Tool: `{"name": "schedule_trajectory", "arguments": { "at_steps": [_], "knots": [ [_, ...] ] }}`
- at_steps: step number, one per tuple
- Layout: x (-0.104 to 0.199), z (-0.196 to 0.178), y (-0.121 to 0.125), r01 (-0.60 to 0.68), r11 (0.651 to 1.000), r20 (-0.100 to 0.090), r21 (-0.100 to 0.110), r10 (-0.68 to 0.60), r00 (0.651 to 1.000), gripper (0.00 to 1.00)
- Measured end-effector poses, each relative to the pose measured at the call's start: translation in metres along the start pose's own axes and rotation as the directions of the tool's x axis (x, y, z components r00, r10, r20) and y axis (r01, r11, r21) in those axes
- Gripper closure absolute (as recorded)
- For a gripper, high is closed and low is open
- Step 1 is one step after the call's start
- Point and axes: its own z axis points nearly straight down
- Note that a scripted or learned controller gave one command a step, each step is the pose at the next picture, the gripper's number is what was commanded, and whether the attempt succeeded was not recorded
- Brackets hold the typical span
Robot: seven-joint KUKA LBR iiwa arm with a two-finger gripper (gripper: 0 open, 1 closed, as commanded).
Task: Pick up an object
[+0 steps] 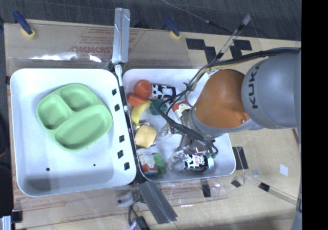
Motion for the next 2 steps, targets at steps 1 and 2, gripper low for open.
{"name": "schedule_trajectory", "arguments": {
  "at_steps": [1,2],
  "knots": [
    [0.001,-0.001,-0.077,0.170,0.985,0.000,0.000,-0.170,0.985,0.00],
    [-0.002,-0.011,-0.076,0.177,0.984,0.003,0.001,-0.177,0.984,1.00]
  ]
}}
